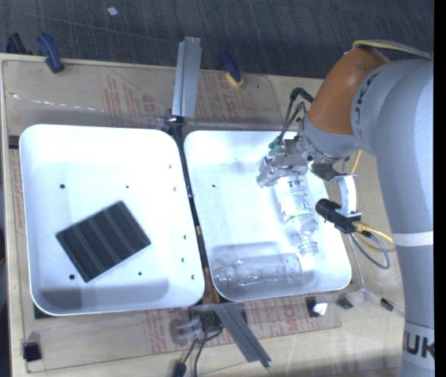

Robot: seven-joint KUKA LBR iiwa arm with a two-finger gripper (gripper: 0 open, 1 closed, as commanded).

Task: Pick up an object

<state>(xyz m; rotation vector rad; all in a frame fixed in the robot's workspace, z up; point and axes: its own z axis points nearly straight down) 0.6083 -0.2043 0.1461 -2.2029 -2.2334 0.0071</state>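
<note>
A clear plastic bottle lies lengthwise along the right side of the right bin. A second clear bottle lies crosswise near that bin's front wall. My gripper is low in the right bin, at the far end of the lengthwise bottle and seemingly touching it. The arm's orange band and grey wrist rise above it and hide the bin's back right corner. A black ribbed rectangular pad lies flat in the left bin.
A thin dark divider runs between the two bins. A black cable plug hangs from the arm over the right bin's right rim. Clamps and a metal bar sit at the bench's back edge.
</note>
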